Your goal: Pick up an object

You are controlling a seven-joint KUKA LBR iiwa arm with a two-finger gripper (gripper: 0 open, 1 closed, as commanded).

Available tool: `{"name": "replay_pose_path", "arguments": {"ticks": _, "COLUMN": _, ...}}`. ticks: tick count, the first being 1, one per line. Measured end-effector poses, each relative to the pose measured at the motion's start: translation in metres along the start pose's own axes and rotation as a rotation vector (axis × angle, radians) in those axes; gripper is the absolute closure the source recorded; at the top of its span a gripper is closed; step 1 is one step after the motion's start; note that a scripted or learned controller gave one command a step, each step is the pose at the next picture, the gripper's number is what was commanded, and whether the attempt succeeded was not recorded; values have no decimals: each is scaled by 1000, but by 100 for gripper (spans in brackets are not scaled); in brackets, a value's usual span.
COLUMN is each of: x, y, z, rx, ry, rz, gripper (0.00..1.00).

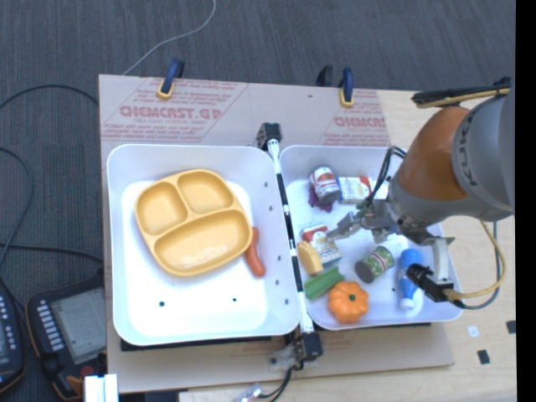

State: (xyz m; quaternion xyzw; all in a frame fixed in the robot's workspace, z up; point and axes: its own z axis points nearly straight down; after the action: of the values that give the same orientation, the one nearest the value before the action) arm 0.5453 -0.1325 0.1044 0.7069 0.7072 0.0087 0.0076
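The right bin (pixel 295 224) is packed with toys that sit close together, and that is the big worry. The gripper (pixel 350 224) could bump two things at once, or push one away and close on air. The small red and white box (pixel 316 236) lies just under the fingers. It touches the yellow corn (pixel 309 259), and the green pepper (pixel 322 282) and orange pumpkin (pixel 347 301) are just below. If the fingers come down on an edge, the box may tip or slide toward the bin wall. The little can with a green label (pixel 376 263) is round and could roll away. The purple can (pixel 323 185) and the white packet (pixel 354 188) sit near the top of the bin, a bit apart from the pile.

The arm (pixel 456 162) comes in from the right and leans over the right bin, with its orange band above the wrist. The wrist points left and down toward the box. The grey fingers look spread apart, and nothing is between them, so I think the grab is not done yet.

The left bin (pixel 121 224) has a yellow divided plate (pixel 194 221) and a toy hot dog (pixel 255 252) beside it, well apart from the gripper.
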Motion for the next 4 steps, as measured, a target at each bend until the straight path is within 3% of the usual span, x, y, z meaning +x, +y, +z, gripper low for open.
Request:
{"name": "replay_pose_path", "arguments": {"ticks": 1, "x": 26, "y": -54, "z": 11, "rx": -2, "ry": -8, "rz": 5, "gripper": 0}}
{"name": "replay_pose_path", "arguments": {"ticks": 2, "x": 28, "y": -52, "z": -1, "rx": -3, "ry": -2, "rz": 2, "gripper": 100}}
{"name": "replay_pose_path", "arguments": {"ticks": 3, "x": 23, "y": -53, "z": -1, "rx": -5, "ry": -12, "rz": 7, "gripper": 0}}
{"name": "replay_pose_path", "arguments": {"ticks": 4, "x": 30, "y": -56, "z": 12, "rx": -2, "ry": -17, "rz": 10, "gripper": 0}}
